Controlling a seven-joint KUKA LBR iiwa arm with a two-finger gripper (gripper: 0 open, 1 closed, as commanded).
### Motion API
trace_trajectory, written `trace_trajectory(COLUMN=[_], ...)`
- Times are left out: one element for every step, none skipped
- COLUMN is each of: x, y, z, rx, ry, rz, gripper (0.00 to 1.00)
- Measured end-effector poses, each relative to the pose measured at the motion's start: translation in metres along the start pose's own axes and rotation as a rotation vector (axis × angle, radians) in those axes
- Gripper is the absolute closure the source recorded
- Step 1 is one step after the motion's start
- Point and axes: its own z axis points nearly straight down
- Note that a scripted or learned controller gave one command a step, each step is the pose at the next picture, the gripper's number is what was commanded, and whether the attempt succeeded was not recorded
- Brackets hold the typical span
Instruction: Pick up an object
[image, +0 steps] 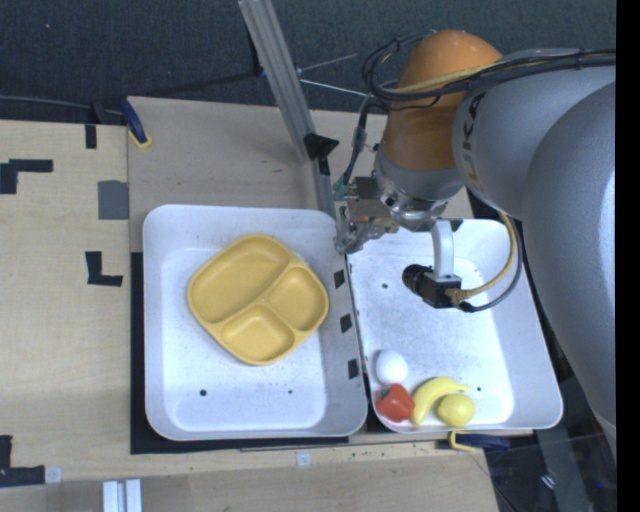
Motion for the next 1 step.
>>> trace_trajectory(x=[0.0515], y=[0.0148], z=[0.0224], rx=[0.002], ry=[-0.001], rz=[0.001], gripper=[1.00])
